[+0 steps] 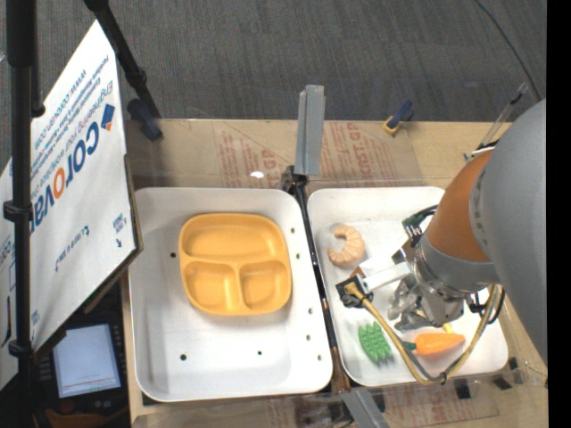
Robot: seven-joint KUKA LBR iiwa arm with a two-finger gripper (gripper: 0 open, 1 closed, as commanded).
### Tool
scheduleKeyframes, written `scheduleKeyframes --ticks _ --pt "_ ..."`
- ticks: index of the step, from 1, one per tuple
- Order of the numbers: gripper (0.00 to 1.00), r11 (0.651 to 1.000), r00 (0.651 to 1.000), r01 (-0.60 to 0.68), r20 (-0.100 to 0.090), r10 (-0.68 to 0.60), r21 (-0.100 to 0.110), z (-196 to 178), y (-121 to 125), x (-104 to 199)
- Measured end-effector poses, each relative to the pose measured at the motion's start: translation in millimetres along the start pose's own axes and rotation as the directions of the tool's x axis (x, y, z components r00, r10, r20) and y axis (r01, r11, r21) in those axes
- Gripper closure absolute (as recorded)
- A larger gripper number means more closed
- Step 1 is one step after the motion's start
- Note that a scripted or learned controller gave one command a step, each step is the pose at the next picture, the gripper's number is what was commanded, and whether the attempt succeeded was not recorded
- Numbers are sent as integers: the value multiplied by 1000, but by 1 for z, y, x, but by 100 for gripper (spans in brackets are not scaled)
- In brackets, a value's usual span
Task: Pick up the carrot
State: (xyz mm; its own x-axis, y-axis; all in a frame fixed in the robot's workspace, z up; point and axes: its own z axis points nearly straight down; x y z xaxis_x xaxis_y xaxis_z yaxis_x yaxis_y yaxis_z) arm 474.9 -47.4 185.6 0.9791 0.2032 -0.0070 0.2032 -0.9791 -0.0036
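Though half-hidden, carrot [439,342] (beneath pincer [412,315])

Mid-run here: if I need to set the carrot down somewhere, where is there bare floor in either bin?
Left bin: bare floor in front of the yellow tray, and a strip along its left wall. Right bin: a small patch between the croissant and the back wall. Its front is crowded: carrot, green toy, gripper.

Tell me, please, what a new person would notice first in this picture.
First the big grey and orange arm, reaching over the right bin. Next the yellow plate in the middle of the left bin. Then the carrot below the gripper, beside a green toy and a croissant.
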Motion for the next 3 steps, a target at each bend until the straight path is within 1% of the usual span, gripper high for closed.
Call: scheduleKeyframes --ticks 1,2,3 --pt "100 1000 1000 -2 1 2 0 0 -9 2" --pt "100 1000 1000 -1 1 1 0 0 -2 0" --pt "100 1000 1000 -3 2 3 0 1 -13 2"
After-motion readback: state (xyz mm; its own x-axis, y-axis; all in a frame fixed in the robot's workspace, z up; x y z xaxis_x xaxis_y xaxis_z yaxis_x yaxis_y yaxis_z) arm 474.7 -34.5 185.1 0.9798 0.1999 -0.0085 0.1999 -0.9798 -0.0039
